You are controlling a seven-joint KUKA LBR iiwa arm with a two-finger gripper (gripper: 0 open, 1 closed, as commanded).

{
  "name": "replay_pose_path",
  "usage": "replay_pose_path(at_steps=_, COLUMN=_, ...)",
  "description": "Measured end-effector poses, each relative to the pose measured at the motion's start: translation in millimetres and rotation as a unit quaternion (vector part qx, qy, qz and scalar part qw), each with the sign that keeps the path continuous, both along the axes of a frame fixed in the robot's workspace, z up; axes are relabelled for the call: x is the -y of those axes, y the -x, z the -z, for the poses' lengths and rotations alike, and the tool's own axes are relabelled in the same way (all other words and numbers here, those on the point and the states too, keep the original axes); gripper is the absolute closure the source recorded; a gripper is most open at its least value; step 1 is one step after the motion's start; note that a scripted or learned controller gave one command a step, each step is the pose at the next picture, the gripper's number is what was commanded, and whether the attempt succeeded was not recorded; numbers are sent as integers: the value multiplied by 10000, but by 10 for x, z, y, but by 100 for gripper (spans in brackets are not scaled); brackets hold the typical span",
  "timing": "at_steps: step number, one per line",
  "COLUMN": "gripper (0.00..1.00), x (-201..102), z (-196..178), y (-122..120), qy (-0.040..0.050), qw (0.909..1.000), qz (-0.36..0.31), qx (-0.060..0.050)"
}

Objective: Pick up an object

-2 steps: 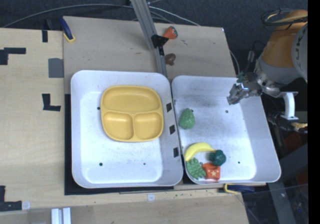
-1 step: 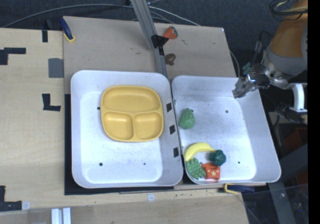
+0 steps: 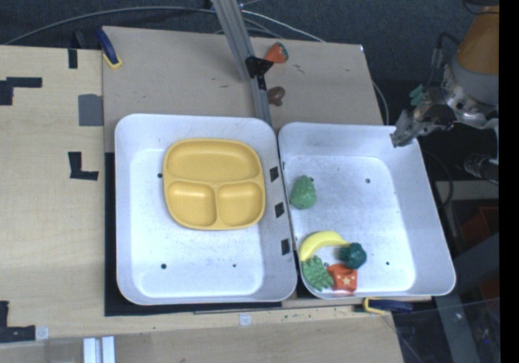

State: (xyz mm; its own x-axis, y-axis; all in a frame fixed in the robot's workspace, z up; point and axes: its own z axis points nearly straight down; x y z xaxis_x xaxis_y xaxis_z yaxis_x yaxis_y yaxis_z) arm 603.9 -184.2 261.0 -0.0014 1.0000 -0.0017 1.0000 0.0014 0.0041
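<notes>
Two white bins sit side by side on the bench. Left bin (image 3: pixel 134 191) holds a yellow divided plate (image 3: pixel 214 183) with three compartments, lying flat in the upper half of that bin. Right bin (image 3: pixel 405 215) holds the small toys. A green pear-like piece (image 3: pixel 303 193) lies alone at about 9 o'clock in the right bin, near the shared wall. Down at 7 o'clock in the corner there is a cluster: a yellow banana (image 3: pixel 320 242) curved over the top, a light green leafy piece (image 3: pixel 317 274) below it, a red piece with a star (image 3: pixel 345 279) just beside that, and a dark teal lump (image 3: pixel 353 255) touching the banana's right end. All four packed close, some touching.

The gripper (image 3: pixel 403 136) hangs at about 1 o'clock of the right bin, over its upper right rim — well apart from the toys, nothing seen between its tips. Too small and dark to make out how the claw stands; cannot tell. The arm's orange band (image 3: pixel 480 44) shows at 2 o'clock of the view.

A slanted grey metal bar (image 3: pixel 231 17) crosses the bench at 12 o'clock, with a small orange clip (image 3: pixel 277 52) by it.
</notes>
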Motion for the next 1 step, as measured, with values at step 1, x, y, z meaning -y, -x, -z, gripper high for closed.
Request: replay_pose_path(at_steps=1, gripper=100, x=-537, z=115, y=22, qy=-14, qw=10000, qz=-22, qx=-30)
